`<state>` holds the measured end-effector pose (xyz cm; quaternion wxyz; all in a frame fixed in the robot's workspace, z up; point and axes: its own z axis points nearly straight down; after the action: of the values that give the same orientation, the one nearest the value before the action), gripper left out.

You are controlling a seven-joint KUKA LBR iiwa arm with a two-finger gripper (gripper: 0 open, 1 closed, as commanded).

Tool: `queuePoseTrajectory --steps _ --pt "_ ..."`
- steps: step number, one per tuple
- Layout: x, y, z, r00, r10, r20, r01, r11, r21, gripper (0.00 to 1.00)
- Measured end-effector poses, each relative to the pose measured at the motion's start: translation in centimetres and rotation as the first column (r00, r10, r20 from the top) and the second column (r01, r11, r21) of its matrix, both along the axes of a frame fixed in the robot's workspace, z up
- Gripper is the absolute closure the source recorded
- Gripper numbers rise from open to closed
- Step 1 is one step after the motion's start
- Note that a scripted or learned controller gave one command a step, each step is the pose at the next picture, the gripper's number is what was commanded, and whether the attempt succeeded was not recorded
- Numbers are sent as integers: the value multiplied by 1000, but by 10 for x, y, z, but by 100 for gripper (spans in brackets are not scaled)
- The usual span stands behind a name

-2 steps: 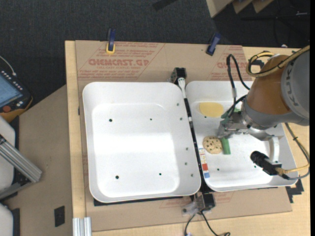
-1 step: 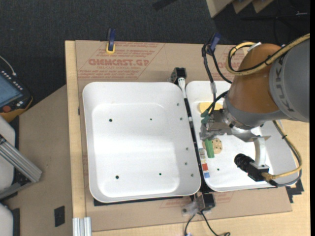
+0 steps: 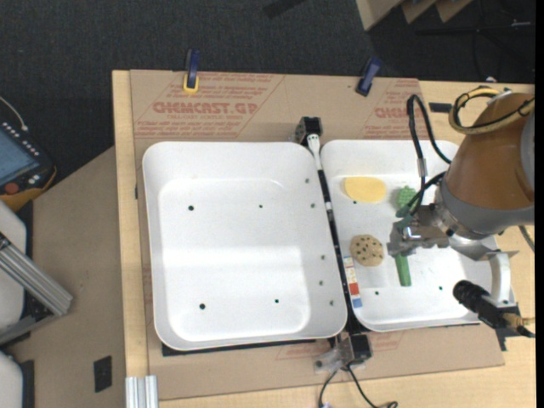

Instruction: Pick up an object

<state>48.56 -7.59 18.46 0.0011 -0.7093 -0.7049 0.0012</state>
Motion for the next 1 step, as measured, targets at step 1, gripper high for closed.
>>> queuePoseTrajectory --steps 1 --pt "39 47 74 1000 13 14 -13 1000 1 100"
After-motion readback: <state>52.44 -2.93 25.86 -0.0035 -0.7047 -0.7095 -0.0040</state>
